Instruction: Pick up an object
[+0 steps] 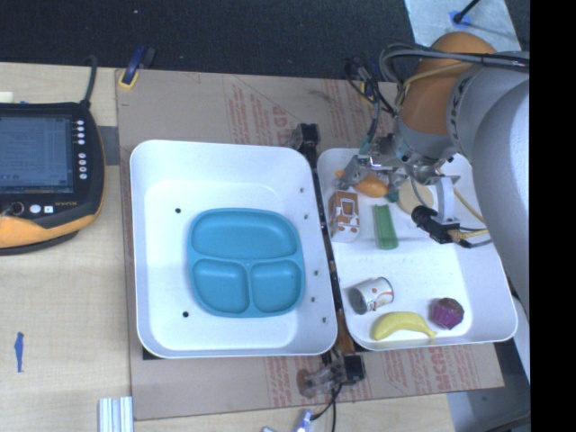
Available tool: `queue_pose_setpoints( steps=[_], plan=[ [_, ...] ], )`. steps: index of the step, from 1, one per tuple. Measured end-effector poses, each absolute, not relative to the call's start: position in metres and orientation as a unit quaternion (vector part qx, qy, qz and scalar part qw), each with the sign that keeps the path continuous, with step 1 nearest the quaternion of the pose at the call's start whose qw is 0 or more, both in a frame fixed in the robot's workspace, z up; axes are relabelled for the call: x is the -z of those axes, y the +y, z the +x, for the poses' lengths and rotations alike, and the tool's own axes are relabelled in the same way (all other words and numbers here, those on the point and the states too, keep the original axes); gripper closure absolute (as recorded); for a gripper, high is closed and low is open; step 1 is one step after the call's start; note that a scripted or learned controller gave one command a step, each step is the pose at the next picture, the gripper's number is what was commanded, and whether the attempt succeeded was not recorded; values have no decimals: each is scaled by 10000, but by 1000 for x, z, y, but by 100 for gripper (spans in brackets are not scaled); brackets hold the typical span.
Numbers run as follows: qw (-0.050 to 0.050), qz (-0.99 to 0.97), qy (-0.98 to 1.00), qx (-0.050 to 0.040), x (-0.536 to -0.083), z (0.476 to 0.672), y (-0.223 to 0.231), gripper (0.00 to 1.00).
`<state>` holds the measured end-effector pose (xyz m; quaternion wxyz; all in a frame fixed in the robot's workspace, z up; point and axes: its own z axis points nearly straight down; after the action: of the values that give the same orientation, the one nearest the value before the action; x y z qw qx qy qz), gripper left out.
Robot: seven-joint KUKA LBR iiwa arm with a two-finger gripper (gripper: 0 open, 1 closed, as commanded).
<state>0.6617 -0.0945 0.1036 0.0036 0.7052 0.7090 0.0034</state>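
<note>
The right bin [477, 268] holds several small objects. An orange item [369, 187] lies at its far left corner, directly under my gripper [376, 176]. Beside it are a brown and white packet [345, 216] and a green bar [385, 226]. Nearer the front lie a small can on its side [371, 295], a yellow banana [401, 328] and a purple fruit [446, 312]. My gripper is low at the far end of the bin, around the orange item, and its fingertips are hard to make out.
The left bin [153, 241] holds a blue divided plate [246, 261]. A teach pendant [45, 174] lies at the left of the bench. The arm's grey body [499, 151] overhangs the right bin's far right side. Cables [445, 223] trail over the bin.
</note>
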Motion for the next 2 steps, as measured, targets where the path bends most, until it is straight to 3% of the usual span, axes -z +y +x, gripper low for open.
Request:
queue_pose_setpoints(
  steps=[2],
  plan=[
    [35,7049,7093,-32,-104,662,-94,0]
  ],
)
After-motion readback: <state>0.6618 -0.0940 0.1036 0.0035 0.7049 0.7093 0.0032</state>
